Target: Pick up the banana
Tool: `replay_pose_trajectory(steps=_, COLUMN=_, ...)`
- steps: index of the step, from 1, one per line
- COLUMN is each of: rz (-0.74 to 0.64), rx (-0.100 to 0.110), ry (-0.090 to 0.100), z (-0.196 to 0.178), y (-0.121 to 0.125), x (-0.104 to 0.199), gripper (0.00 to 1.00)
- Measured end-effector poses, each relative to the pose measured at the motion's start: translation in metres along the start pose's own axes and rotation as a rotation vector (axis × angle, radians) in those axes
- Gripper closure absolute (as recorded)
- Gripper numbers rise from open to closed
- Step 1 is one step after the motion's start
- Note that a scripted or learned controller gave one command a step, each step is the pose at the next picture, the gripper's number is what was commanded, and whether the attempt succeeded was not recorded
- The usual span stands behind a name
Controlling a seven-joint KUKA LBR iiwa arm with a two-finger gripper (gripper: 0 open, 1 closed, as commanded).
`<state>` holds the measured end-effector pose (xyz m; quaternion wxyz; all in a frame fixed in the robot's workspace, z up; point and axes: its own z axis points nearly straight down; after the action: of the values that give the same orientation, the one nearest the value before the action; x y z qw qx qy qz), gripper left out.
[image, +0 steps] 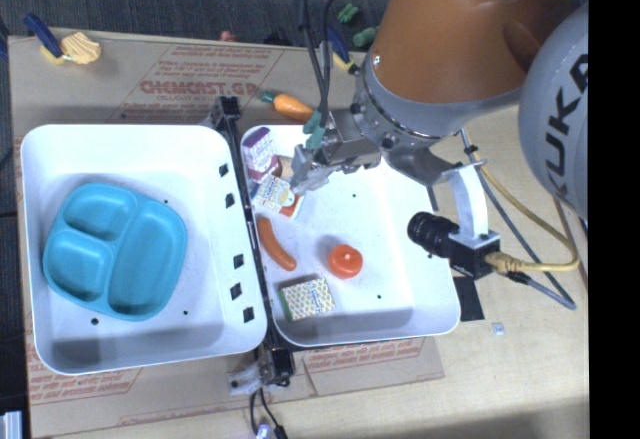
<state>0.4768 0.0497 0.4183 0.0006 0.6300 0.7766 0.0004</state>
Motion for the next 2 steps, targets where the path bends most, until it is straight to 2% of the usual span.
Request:
replay_pose_trajectory(steps=1, rz=-0.014, rx=0.007, ry=0.000, z=0.0908, y=0.0159, x=0.0843, gripper=1.00)
replay_pose_trajectory(steps=2, rz=-0.013, rx=0.007, ry=0.000, z=0.0905, y=0.0160, x=0.0837, gripper=0.00)
